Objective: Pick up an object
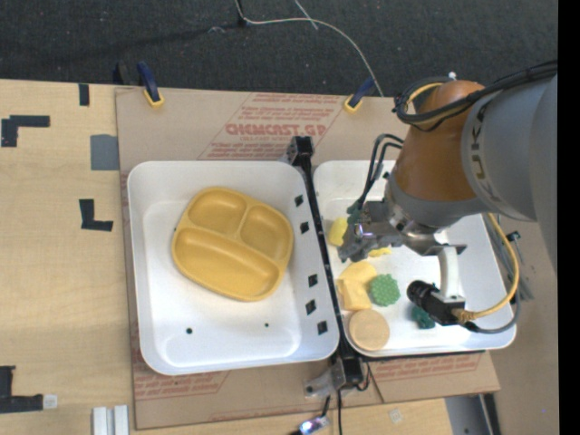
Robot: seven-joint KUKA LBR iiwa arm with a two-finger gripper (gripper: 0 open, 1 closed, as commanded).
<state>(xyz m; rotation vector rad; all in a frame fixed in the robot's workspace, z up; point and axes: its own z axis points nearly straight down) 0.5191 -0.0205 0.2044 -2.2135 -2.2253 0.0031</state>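
The arm (471, 152) looms over the right bin (494, 338), its gripper (362, 236) low beside a yellow piece (338, 232), grip state impossible to tell, while block (356, 285), green ball (384, 289) and disc (369, 330) lie unlifted, so the pick looks undone.

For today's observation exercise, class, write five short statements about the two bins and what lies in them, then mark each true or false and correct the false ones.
1. The yellow divided tray lies in the left bin. True.
2. The tray has three compartments. True.
3. The green round object lies in the left bin. False: it lies in the right bin, beside the yellow block.
4. The tan disc sits at the far edge of the right bin. False: it sits near the front edge, below the yellow block.
5. The arm reaches over the left bin. False: it hangs over the right bin.
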